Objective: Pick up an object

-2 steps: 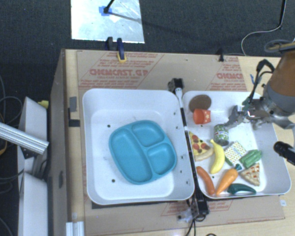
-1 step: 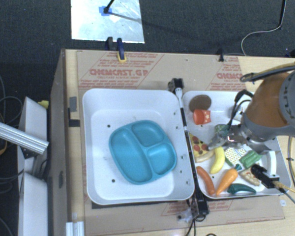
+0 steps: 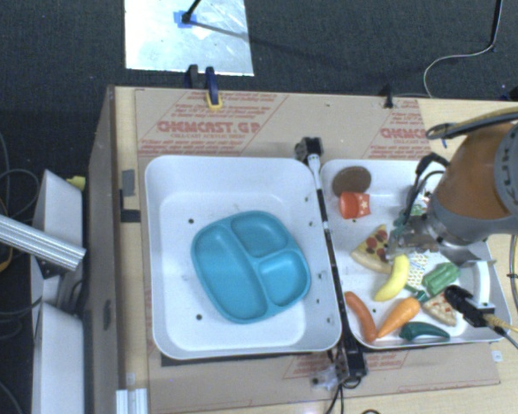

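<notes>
Clearly the risk lies in the crowding: the grey arm with its orange band (image 3: 479, 184) hangs over the right white bin (image 3: 501, 313), and its gripper (image 3: 410, 235) sits low among small toy foods packed close together. We judge that a descent here could nudge the yellow plastic banana (image 3: 394, 279) or the pizza slice (image 3: 373, 248) beside it and close on nothing, or catch two pieces at once (the orange carrot (image 3: 397, 316) and green pepper (image 3: 440, 276) lie just beside them). Whether anything is held, and how the fingers stand, we cannot tell.

Farther up that bin rest a red block (image 3: 355, 203) and a brown round piece (image 3: 352, 179). The left white bin (image 3: 177, 188) bears a blue divided plate (image 3: 250, 266). Both bins sit on a brown board surface (image 3: 242, 119) over dark carpet (image 3: 43, 50).
</notes>
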`<state>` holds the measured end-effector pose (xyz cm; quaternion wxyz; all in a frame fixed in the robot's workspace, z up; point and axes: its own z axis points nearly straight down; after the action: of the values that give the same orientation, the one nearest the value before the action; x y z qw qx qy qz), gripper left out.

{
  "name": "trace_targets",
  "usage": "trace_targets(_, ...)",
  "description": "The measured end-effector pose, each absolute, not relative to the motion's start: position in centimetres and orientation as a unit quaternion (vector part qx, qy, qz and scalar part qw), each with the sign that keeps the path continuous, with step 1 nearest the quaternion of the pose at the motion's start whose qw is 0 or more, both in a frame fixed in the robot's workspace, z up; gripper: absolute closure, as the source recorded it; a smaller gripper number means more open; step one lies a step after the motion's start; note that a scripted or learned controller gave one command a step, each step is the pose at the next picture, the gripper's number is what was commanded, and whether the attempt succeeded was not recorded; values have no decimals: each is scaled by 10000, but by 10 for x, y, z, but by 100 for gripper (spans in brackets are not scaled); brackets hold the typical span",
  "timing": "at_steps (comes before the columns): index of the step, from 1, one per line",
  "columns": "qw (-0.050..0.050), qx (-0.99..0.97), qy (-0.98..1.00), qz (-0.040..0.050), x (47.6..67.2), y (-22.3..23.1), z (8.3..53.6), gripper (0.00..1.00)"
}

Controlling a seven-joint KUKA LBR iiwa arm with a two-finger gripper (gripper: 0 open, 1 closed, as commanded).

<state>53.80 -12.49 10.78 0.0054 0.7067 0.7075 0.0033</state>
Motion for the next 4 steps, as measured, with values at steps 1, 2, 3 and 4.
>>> trace_targets(1, 18, 7071, 7071, 7, 508, -154, 179, 100)
trace_targets(2, 11, 7068, 7074, 7, 508, -153, 178, 0)
trace_targets(3, 42, 7062, 7080, 21, 563, -164, 89, 0)
trace_targets(4, 13, 7062, 7080, 5, 628, -170, 99, 0)
